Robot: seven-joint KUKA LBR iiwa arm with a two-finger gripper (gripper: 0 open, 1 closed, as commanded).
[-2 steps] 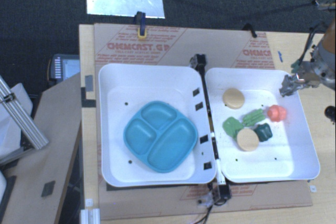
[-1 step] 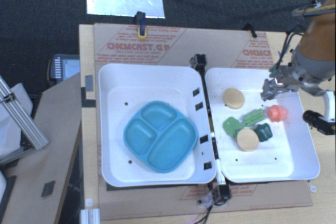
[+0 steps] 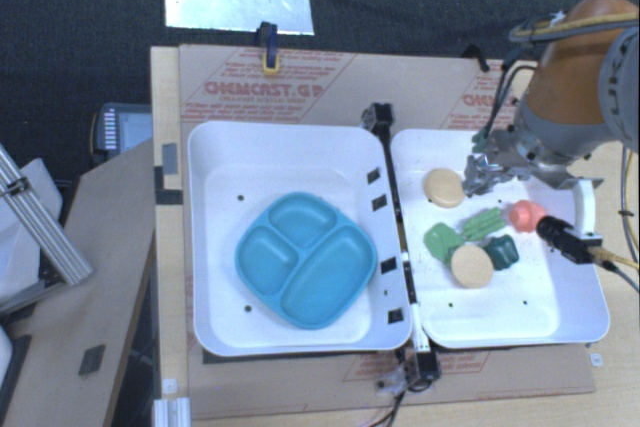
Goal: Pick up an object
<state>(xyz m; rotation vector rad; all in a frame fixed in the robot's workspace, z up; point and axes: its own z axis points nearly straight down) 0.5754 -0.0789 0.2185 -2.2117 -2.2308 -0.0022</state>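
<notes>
Gripper (image 3: 478, 173) down in right bin (image 3: 520, 315), open/closed can't tell. Tan disc (image 3: 443, 187) just beside it, left. Looks light, rigid, smooth; best pinched across the rim.

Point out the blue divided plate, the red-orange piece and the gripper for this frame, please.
blue divided plate (image 3: 305, 260): camera view, central ridge.
red-orange piece (image 3: 524, 213): camera view, its rounded top.
gripper (image 3: 478, 177): camera view, at the fingertips, above the right bin.

Divided plate (image 3: 305, 260) in left bin (image 3: 215, 155); toys (image 3: 470, 240) in right bin (image 3: 530, 315).
</notes>
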